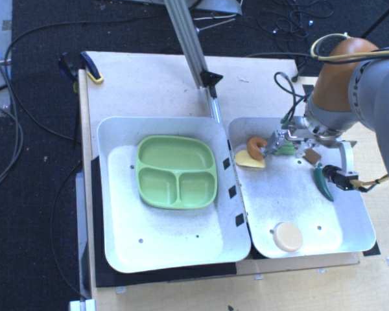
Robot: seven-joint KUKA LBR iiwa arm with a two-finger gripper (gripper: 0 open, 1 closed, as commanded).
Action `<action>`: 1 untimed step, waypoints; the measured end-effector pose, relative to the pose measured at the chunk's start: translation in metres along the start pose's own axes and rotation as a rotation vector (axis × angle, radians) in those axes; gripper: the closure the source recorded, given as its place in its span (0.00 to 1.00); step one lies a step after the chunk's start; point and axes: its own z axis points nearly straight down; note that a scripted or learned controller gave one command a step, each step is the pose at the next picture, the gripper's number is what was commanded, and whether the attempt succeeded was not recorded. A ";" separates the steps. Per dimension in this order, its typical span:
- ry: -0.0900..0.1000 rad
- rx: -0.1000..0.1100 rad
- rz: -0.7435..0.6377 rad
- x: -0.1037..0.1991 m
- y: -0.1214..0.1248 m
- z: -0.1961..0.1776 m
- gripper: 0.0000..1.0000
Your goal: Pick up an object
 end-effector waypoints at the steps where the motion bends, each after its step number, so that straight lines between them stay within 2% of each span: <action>1: -0.001 -0.006 -0.001 0.000 0.001 -0.014 1.00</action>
